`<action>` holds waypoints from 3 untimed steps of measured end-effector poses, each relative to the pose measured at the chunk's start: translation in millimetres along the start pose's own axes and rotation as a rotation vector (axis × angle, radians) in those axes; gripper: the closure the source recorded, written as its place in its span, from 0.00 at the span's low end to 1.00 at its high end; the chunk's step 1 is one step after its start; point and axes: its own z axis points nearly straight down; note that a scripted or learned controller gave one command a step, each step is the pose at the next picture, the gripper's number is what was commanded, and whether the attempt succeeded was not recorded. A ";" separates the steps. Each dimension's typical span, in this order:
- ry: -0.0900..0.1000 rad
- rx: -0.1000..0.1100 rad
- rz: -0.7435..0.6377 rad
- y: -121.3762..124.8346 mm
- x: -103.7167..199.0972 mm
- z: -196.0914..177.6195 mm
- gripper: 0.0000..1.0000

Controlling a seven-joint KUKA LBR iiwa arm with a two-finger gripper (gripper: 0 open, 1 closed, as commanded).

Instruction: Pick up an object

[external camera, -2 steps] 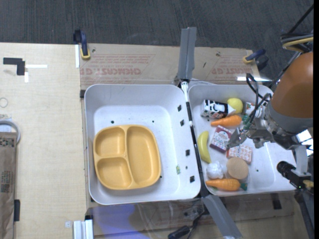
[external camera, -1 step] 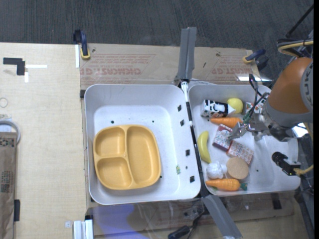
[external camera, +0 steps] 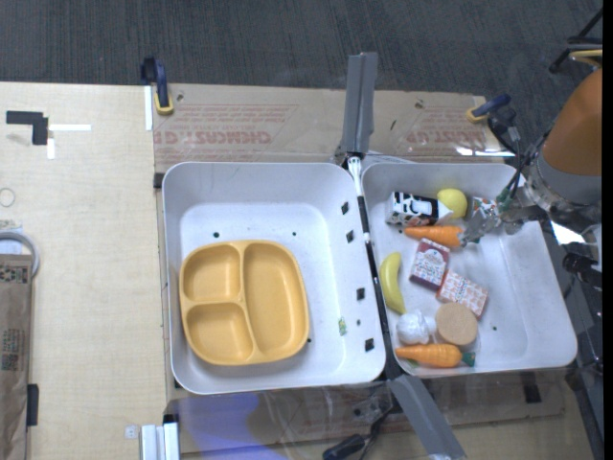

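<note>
Hovering end effector [external camera: 476, 220] beside tapered, smooth plastic carrot [external camera: 433, 234].

right bin [external camera: 536, 353] crowded, open floor right of toys [external camera: 436, 266]

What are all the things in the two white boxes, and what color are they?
left bin: 1, white, left of the divider
divided tray: 1, yellow, three compartments, lying in the left bin
right bin: 1, white, right of the divider
carrots: 2, orange, one near the back of the right bin, one at its front edge
banana: 1, yellow, left side of the right bin
lemon: 1, yellow, back of the right bin
black-and-white toy: 1, left of the lemon
small boxes: 2, red and white, middle of the right bin
garlic: 1, white, near the front carrot
round disc: 1, tan, right of the garlic
gripper: 1, grey, over the back of the right bin, by the back carrot's tip
</note>
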 end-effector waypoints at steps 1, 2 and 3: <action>0.007 -0.001 -0.172 14.6 -24.2 43.4 0.00; 0.005 0.000 -0.171 14.7 -25.6 36.1 1.00; 0.001 0.001 -0.151 12.1 39.6 -50.5 1.00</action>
